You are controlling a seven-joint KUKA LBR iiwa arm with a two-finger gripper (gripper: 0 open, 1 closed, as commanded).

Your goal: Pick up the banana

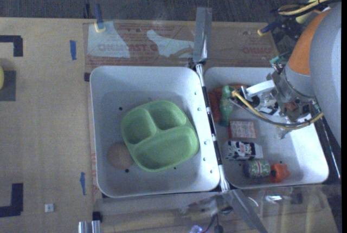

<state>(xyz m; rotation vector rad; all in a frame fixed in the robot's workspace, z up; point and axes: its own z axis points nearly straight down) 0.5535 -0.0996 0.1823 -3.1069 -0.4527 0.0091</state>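
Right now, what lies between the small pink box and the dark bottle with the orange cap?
In the camera view, a small black-and-white carton lies between the pink box and the orange-capped bottle, in the right white bin.

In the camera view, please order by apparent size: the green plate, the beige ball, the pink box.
1. Green plate, clearly the largest.
2. Beige ball and pink box look about alike, so I would not rank them.

**Arm appearance, overhead view**

The arm (331, 64) has a smooth, rounded grey casing with an orange band (306, 45) above the wrist. Below the band sits a grey metallic wrist assembly (290, 94), around which yellow and black cables (260, 110) loop.
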